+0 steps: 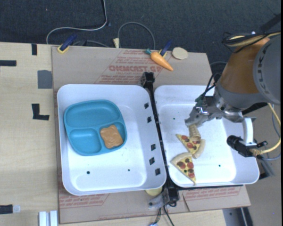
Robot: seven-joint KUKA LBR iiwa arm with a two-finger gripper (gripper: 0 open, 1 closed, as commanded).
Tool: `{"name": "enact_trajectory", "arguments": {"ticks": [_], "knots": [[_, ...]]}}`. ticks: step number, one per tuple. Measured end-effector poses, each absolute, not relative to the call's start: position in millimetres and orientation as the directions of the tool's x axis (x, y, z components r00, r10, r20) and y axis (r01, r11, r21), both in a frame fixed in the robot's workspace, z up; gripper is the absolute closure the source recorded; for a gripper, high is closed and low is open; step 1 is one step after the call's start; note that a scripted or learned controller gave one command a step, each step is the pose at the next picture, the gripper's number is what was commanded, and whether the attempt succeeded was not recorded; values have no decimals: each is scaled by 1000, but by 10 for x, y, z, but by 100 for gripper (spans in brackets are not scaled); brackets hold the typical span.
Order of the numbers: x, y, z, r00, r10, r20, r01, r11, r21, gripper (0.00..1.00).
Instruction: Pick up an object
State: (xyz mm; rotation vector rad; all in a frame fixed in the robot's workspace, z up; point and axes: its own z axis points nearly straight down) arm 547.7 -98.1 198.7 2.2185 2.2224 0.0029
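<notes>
My gripper [195,120] hangs over the right bin [212,173], close above the upper end of a pizza slice [193,144] that lies on the bin floor. Whether it touches that slice I cannot tell. A second pizza slice [186,165] lies just below the first, nearer the bin's front edge. In the left bin [108,173] rests a blue divided plate [87,126] with a brown bear-shaped cookie [112,136] in its right compartment.
A toy carrot [161,60] and a pale round disc [180,53] lie on the cardboard behind the bins. A black divider [153,126] runs between the two bins. The arm's grey and orange body [247,74] overhangs the right bin's far right corner.
</notes>
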Motion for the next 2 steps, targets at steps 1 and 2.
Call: {"name": "enact_trajectory", "arguments": {"ticks": [1, 2], "knots": [[5436, -383, 2232, -8, 1000, 2, 1000, 8, 1, 100], [5689, 225, 1942, -7, 1000, 2, 1000, 7, -3, 100]]}}
